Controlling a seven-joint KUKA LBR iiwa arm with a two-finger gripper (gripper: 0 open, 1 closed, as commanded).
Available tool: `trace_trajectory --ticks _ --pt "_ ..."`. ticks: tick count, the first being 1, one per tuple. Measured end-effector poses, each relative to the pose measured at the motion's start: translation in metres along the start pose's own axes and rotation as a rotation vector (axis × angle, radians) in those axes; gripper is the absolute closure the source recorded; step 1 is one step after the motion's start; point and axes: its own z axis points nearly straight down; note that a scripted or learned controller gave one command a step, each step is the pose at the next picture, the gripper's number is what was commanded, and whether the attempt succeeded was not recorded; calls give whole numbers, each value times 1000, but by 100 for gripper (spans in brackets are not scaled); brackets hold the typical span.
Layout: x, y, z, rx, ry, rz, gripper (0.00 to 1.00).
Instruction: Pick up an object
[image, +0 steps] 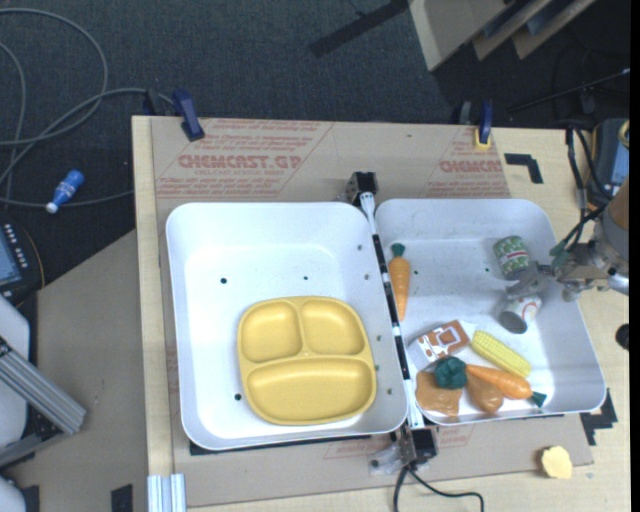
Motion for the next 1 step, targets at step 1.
trace_trajectory --ticks 1 --pt "32 -39 81 15 11 -2 0"
